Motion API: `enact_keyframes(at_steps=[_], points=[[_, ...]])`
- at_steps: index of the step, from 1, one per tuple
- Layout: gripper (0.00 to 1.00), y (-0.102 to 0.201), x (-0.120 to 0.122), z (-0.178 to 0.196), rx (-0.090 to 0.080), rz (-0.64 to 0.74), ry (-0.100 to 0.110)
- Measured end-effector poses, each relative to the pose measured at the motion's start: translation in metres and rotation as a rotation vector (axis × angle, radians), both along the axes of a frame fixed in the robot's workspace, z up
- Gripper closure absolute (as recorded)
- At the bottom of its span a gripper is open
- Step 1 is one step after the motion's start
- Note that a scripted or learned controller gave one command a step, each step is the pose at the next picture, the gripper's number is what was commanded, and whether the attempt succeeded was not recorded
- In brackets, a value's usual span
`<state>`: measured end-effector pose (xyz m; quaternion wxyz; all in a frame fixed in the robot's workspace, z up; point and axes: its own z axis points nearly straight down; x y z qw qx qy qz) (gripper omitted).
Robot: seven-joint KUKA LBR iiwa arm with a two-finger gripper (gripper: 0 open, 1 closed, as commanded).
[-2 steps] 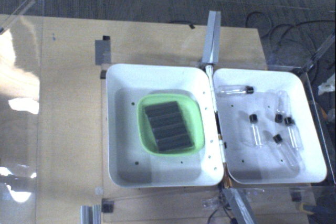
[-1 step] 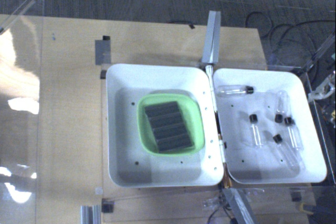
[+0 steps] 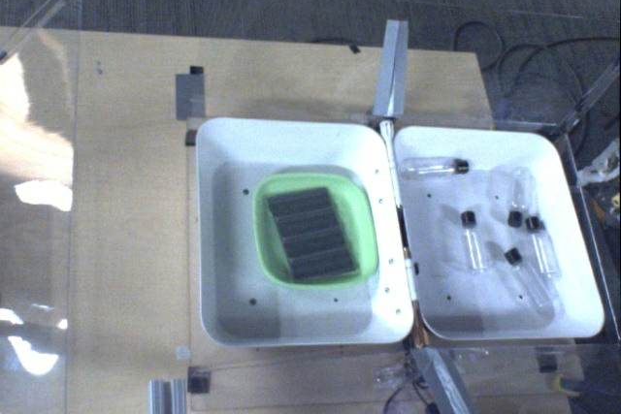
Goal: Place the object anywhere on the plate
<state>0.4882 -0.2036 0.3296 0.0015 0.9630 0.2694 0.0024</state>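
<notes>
A green square plate (image 3: pixel 361 220) sits in the left white bin (image 3: pixel 223 238). A dark ribbed rectangular block (image 3: pixel 310 234) lies on the plate, turned a little off the plate's sides. In the right white bin (image 3: pixel 572 296) lie several clear plastic vials with black caps, one near the top left (image 3: pixel 435 168), and others around the middle (image 3: pixel 473 245) and right (image 3: pixel 536 247).
A grey metal post (image 3: pixel 391 73) stands behind the seam between the two bins. The wooden bench (image 3: pixel 107 208) stretches to the left. Cables (image 3: pixel 524 53) lie beyond the bench's back right corner.
</notes>
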Motion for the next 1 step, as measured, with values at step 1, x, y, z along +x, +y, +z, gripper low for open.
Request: enact_keyframes(at_steps=[1], points=[[0.0,-0.0017,0.0001,-0.0396,0.001,-0.046,0.003]])
